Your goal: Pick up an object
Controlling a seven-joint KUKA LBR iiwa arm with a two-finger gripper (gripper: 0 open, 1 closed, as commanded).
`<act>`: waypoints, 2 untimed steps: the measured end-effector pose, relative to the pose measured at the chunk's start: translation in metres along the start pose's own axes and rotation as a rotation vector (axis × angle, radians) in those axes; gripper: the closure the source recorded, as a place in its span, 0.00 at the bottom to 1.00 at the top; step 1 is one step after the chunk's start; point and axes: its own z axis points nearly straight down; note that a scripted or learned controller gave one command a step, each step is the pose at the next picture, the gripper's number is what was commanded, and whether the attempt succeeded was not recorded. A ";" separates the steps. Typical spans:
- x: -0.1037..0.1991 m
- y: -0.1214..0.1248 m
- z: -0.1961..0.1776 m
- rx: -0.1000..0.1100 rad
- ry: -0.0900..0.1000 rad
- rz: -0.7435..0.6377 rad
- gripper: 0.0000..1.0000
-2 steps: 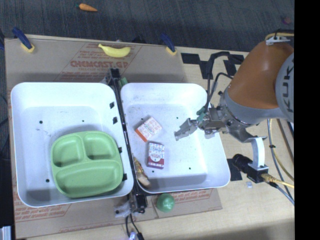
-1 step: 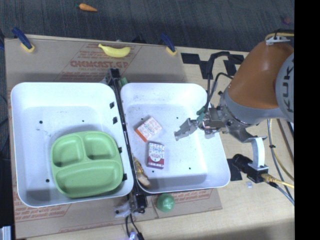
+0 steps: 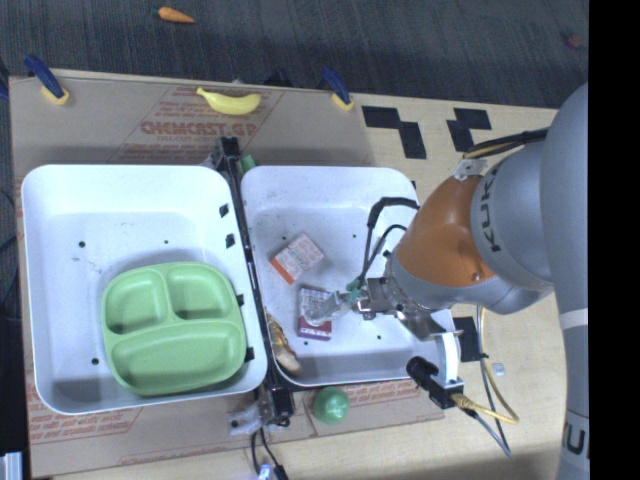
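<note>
1. Nearest the camera's lower edge, a small green ball [image 3: 330, 404] is seen on the cardboard just outside the right white plastic bin [image 3: 330, 183], below its near rim
2. A tan, peanut-like item [image 3: 281, 347] is found in that bin's near left corner, by the divider
3. The task's likely thing, a dark red and silver crinkled packet [image 3: 316, 313], lies in the right bin, near its middle; its long axis appears to run roughly near to far
4. The two-finger gripper [image 3: 358, 302] is held just right of the packet, at its right edge, so the packet lies to the gripper's left; whether the fingers are parted or closed cannot be told
5. Further in the right bin, an orange and white small carton [image 3: 297, 256] rests apart from the packet
6. Left of the right bin, a pale green sectioned plastic tray [image 3: 175, 325] is seen in the neighbouring bin
7. Beyond the right bin, a yellow banana [image 3: 229, 100] lies on the cardboard
</note>
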 end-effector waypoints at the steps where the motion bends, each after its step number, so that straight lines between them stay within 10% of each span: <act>1: 0.011 0.091 -0.001 -0.005 -0.001 -0.001 0.00; 2: 0.071 0.141 -0.098 0.000 0.001 -0.001 0.00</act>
